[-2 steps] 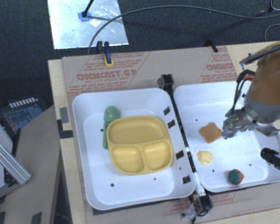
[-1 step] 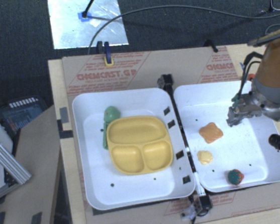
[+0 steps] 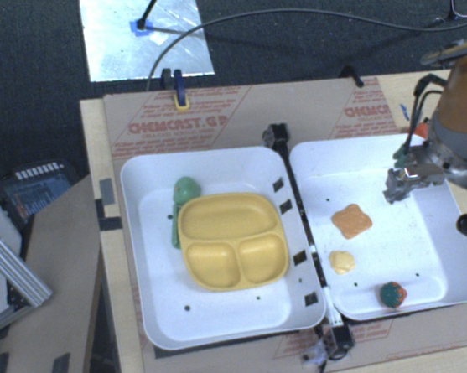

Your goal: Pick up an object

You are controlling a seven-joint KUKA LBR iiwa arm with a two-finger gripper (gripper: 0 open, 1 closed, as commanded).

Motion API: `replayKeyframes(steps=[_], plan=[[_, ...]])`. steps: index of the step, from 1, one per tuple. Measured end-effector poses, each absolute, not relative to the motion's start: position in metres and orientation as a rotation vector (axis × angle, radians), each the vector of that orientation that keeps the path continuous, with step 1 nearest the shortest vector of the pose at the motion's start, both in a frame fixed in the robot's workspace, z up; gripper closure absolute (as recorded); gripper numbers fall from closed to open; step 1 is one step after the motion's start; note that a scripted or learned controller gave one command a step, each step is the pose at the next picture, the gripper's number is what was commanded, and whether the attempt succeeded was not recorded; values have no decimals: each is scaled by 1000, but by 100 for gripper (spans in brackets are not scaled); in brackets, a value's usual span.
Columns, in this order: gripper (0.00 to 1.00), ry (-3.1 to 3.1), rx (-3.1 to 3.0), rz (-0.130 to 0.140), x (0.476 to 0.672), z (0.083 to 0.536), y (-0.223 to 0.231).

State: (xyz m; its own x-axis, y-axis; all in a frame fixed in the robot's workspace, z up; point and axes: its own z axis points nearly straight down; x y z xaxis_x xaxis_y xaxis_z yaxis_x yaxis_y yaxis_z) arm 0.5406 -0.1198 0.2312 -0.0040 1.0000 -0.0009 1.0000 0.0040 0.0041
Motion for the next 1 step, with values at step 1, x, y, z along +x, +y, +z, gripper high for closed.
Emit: replayKeyframes(steps=[1], plan=[[100,2229,2212,3,553,223,-76]])
